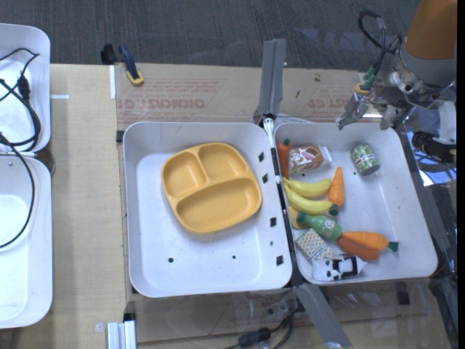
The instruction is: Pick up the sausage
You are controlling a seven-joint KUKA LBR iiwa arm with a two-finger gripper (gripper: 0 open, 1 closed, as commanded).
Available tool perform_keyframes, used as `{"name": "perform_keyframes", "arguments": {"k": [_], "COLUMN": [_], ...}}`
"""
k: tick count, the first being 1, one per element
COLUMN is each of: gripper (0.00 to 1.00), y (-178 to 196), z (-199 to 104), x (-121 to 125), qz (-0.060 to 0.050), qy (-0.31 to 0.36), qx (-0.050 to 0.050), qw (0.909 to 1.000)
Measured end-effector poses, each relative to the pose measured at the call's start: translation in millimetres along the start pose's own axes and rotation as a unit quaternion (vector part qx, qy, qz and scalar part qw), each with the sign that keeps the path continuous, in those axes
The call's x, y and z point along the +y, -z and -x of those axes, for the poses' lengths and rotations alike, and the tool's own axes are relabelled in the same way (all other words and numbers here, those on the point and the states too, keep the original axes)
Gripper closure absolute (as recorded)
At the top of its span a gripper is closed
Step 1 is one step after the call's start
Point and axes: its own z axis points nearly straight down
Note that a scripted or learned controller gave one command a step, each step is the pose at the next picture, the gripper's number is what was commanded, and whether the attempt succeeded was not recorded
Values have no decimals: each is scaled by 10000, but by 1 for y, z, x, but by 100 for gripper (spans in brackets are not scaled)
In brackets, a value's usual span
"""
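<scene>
Camera view: sausage half hidden against right bin wall.

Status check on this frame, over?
Gripper open, empty, over right bin's far rim. Sausage along its left wall, untouched. Snack packet and bananas crowd it.

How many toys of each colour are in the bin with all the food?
Orange carrots: 2
Yellow bananas: 2
Green: 2, the can and the bottle
Red sausage: 1
Packets and cartons: 3
Total: 10
</scene>
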Motion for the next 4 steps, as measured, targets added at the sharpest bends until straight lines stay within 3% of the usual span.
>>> {"name": "perform_keyframes", "arguments": {"k": [1, 2, 3, 4], "gripper": [0, 0, 0, 0], "y": [-103, -173, -171, -136], "z": [-25, 31, 12, -9], "x": [14, -8, 12, 17], "qz": [7, 6, -70, 21], "qy": [1736, 1825, 1267, 1216], "qx": [1, 0, -23, -5], "qw": [9848, 9832, 9919, 9926]}}
